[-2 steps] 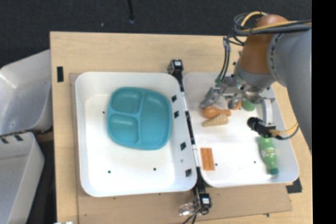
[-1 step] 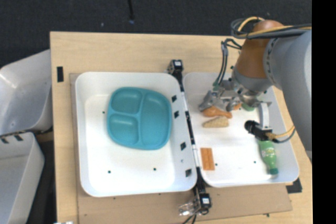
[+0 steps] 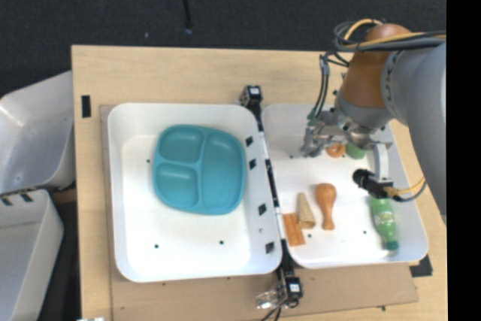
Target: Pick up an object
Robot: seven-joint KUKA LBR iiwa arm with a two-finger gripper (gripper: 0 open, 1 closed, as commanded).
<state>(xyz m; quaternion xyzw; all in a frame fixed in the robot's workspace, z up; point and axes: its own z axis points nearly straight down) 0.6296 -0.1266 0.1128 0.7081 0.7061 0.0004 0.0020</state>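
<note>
Gripper [image 3: 325, 140] sat low in right bin [image 3: 289, 124], finger state unreadable, nothing visibly held. Chicken drumstick [image 3: 326, 203], green bottle [image 3: 384, 221], cone [image 3: 305, 210] lay nearby on bin floor; pick not done.

Teal tray [image 3: 200, 168]; green bottle [image 3: 384, 220]; white bins [image 3: 120, 237]; orange strip [image 3: 293, 228].

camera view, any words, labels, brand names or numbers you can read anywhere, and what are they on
No text can be read.
green bottle: pale label band around its middle, too blurred to read.
teal divided plate: plain, no marking.
Toy drumstick, cone, orange piece: no print shows.
</note>
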